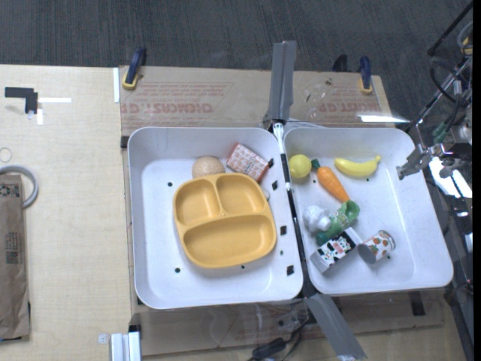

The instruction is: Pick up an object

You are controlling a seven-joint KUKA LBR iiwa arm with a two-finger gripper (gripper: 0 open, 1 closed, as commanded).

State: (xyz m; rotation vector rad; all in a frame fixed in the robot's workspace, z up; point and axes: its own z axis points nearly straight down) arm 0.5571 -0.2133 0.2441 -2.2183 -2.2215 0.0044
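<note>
One cardboard sheet behind both bins reads "CHEMCAT", upside down

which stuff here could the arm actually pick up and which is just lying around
Pickable, in the bins: banana, carrot, lemon, small carton, yellow divided plate, red patterned packet.

Lying about: blue clamps, brown paper bag, on the bench outside the bins.
</note>
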